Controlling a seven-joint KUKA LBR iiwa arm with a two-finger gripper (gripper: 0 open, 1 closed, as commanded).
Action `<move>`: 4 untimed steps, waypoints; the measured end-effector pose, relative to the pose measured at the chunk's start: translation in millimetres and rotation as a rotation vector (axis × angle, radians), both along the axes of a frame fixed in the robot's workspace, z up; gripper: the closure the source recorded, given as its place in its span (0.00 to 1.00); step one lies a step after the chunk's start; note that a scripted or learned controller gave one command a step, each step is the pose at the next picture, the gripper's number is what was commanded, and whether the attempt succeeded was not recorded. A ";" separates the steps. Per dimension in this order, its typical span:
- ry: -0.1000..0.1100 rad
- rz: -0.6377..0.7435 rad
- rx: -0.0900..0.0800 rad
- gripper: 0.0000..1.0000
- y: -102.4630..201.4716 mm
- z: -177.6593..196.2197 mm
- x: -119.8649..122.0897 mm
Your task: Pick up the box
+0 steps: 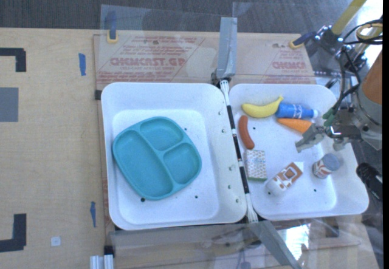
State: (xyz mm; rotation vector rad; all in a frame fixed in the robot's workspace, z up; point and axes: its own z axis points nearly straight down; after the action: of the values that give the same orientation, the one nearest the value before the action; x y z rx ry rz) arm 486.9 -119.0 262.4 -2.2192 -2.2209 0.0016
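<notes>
Left bin (115, 95): a shallow white tray of matt, faintly speckled plastic with rounded corners, well to the left of the claw, past the centre divide.
Right bin (349, 204): its twin, directly beneath the claw; everything loose lies in here.
Plate (157, 156): smooth teal plastic, oval, moulded into three compartments, lying in the left bin far from the claw.
Arm (355, 123): grey metal trailing cables, reaching in over the right bin's right rim.
Claw (307, 140): hangs over the right half of the right bin with nothing seen in its grasp; whether it is released or clenched cannot be told from this angle. The task looks to be at the approach step, with no pick yet made.
Banana (262, 108): yellow, curved and glossy, up and to the left of the claw.
Tube (296, 110): blue with a white cap end, cylindrical, just above the claw.
Sausage (245, 132): reddish-brown, smooth and rounded, left of the claw.
Carrot (296, 124): orange and tapered, just above and beside the claw.
Box (256, 164): flat and rectangular, with a fine green-and-white print, likely card; it lies below and to the left of the claw, near the divide. The next move calls for travel left and down, then a square descent across its narrow sides.
Carton (285, 178): small, brown and white, lying tilted just below the claw, close enough to the box to be caught by mistake.
Can (326, 166): short and round with a metallic top, below and right of the claw.
</notes>
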 end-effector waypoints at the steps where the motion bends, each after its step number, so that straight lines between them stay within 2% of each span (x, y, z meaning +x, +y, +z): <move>1: -0.029 -0.059 -0.006 0.00 21.5 -148.7 1.8; 2: -0.050 -0.170 -0.009 0.00 8.4 -155.3 73.1; 3: -0.049 -0.091 -0.016 0.00 15.5 -155.5 91.4; 4: -0.058 0.147 -0.023 0.00 16.6 -155.1 78.1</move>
State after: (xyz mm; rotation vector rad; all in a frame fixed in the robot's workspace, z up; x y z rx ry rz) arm 565.0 -102.3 107.3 -2.0872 -2.4218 -0.0376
